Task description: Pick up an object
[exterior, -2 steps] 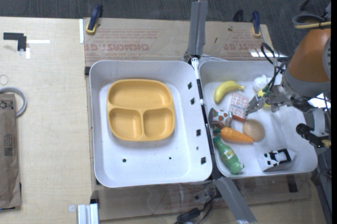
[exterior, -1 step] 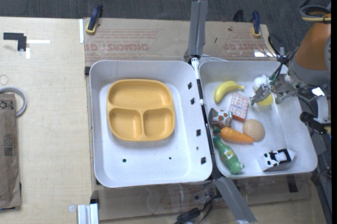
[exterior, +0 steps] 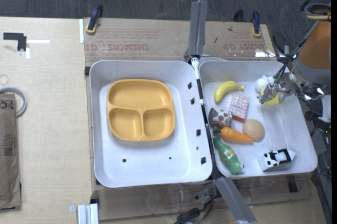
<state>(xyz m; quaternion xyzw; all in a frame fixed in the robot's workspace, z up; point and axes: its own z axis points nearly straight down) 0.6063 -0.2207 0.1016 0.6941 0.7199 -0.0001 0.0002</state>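
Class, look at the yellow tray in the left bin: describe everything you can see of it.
The yellow divided tray looks like smooth matte plastic, a rounded rectangle with a raised rim. Ridges split it into three compartments: one wide one along the far side and two smaller ones side by side along the near side. All three hold nothing. It lies flat and right way up on the floor of the left white bin, toward the bin's far left part. Nothing else touches it.
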